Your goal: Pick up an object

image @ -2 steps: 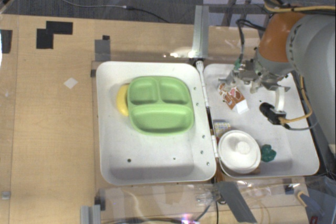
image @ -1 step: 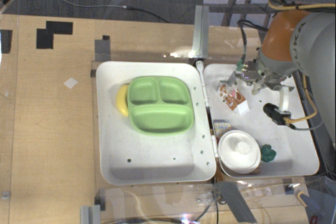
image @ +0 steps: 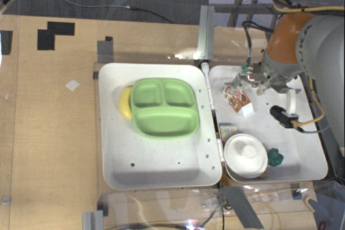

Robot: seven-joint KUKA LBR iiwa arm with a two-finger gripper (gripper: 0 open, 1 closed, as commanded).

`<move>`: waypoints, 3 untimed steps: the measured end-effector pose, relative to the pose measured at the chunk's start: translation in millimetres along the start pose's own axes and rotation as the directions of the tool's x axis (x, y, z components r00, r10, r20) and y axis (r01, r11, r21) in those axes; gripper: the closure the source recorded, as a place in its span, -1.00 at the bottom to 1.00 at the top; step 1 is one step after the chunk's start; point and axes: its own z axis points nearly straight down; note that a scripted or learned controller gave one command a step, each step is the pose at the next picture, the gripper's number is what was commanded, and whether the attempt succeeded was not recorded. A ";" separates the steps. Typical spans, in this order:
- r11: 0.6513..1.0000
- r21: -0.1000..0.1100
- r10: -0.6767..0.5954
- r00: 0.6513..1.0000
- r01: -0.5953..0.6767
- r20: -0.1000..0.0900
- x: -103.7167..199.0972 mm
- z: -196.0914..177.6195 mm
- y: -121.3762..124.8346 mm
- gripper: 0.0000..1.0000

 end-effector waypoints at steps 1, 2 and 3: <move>0.997 -0.016 -0.074 0.997 0.074 0.003 3.1 -1.9 -6.5 -1.00; 0.991 -0.016 -0.132 0.991 0.132 0.002 -3.0 -1.5 -10.0 -1.00; 0.978 -0.012 -0.207 0.978 0.207 0.000 -12.0 -0.8 -11.4 -1.00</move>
